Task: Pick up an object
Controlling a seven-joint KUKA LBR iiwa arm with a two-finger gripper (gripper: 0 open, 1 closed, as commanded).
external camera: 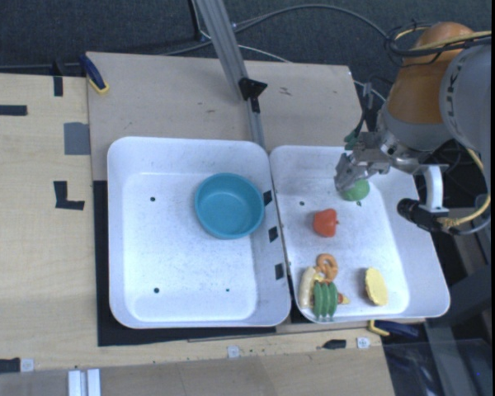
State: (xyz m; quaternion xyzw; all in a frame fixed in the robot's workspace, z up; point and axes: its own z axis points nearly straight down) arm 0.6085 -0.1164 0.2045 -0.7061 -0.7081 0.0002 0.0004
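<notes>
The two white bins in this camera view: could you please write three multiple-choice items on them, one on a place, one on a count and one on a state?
1. Where is the blue bowl?
A. in the left bin
B. in the right bin
C. on the bare bench

2. How many bowls are in the bins?
A. one
B. two
C. three

3. How does the gripper stand to the green object?
A. far off, above the left bin
B. right over it, low in the right bin
C. above the red object

Answers: 1 A, the bowl sits on the left bin's floor. 2 A, the blue one is the sole bowl. 3 B, the gripper partly covers the green object at the right bin's far side.
</notes>
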